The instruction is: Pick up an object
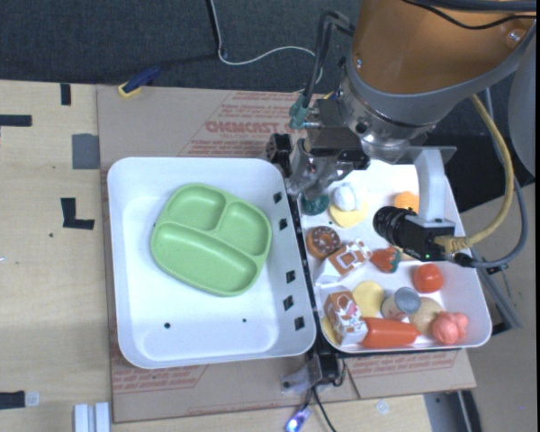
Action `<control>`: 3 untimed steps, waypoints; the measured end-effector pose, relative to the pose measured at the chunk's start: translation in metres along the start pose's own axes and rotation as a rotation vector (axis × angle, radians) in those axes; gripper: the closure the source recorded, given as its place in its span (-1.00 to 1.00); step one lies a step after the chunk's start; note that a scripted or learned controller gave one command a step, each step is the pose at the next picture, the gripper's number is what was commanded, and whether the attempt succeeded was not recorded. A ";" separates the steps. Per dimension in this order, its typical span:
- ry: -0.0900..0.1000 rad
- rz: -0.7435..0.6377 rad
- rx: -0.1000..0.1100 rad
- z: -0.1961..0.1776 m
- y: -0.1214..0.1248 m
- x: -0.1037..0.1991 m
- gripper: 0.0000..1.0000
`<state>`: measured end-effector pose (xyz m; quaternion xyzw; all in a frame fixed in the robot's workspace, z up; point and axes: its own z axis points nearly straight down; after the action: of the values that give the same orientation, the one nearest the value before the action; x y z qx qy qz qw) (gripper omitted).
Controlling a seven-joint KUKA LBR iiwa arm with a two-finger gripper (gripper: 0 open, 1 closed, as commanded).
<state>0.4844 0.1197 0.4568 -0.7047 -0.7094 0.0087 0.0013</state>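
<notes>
My gripper (313,194) hangs low over the far left corner of the right bin (475,288), just beside the divider between the two bins. Right of it lie a white and yellow toy food piece (346,207) and an orange (405,202). A brown doughnut (324,239) lies just below the gripper. The arm's wrist hides what is directly under the gripper. Nothing is visibly held.
The right bin also holds a waffle piece (349,259), a tomato (427,278), a yellow lemon (369,295), a red-orange carrot (389,333), a pink peach (448,327) and a snack packet (340,315). A green divided plate (211,238) sits in the left bin (135,313). A black cylinder (405,228) juts from the arm.
</notes>
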 end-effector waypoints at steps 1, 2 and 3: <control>0.007 0.001 -0.002 0.107 -0.001 0.055 1.00; 0.008 0.003 -0.011 0.198 0.070 0.089 1.00; 0.016 0.001 -0.025 0.080 0.081 0.116 1.00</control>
<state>0.5633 0.2357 0.3741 -0.7050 -0.7091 -0.0058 -0.0018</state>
